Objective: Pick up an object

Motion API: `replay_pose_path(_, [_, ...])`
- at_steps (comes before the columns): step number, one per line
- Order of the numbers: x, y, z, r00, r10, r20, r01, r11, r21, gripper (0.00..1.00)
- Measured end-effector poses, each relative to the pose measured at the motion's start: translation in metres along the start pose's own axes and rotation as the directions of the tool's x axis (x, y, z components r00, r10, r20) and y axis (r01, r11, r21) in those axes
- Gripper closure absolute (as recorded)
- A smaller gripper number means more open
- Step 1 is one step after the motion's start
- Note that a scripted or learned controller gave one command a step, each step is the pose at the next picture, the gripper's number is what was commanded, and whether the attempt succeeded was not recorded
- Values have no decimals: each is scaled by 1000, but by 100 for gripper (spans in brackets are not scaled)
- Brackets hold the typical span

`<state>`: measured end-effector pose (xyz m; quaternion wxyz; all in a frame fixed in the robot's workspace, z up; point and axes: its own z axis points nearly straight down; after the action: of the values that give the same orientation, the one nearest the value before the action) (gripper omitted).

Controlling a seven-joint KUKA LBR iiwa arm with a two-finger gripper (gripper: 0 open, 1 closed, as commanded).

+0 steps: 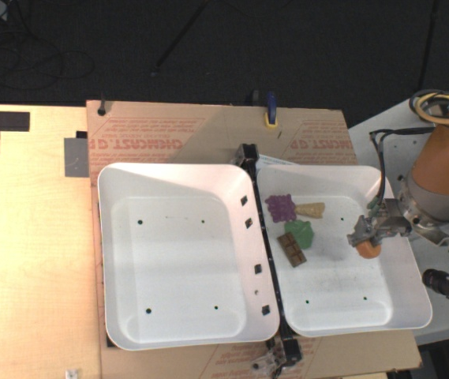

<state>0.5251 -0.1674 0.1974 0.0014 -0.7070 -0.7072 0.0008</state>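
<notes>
Two white bins sit side by side on the bench. Left bin has a bare floor. Right bin has four little things near its middle: a purple toy, a tan piece just beside it, a green lump, and a brown bar touching the green lump. Over by the right side, the gripper is down in the bin, with an orange ball at its tips. I cannot tell if it is squeezing the ball
</notes>
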Motion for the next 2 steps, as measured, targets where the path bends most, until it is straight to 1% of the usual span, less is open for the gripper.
replay_pose_path(1, [54,37,-15,1000,-5,0,5,1000,-3,100])
replay_pose_path(2, [138,-51,-85,1000,-8,-4,8,1000,-2,100])
